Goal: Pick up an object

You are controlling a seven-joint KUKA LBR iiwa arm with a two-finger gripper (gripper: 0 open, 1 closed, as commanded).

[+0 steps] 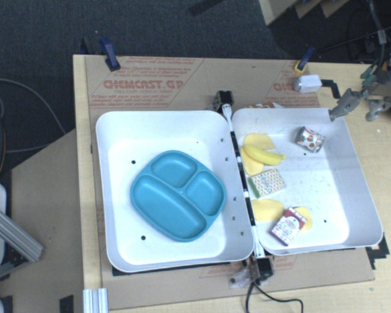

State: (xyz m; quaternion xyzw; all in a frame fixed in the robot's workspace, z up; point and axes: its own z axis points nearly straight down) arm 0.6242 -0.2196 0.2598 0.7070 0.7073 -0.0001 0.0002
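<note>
I am looking down on a robotics lab test cell, not a home or a shop. The surface (150,83) is a raw board printed with a supplier's name, held at its far edge by blue clamps (109,53). Two white bins (111,135) sit side by side on it, joined by black brackets (224,100). Loose cables (26,109) trail over dark carpet (117,12), and aluminium framing (13,233) stands at the left.
</note>
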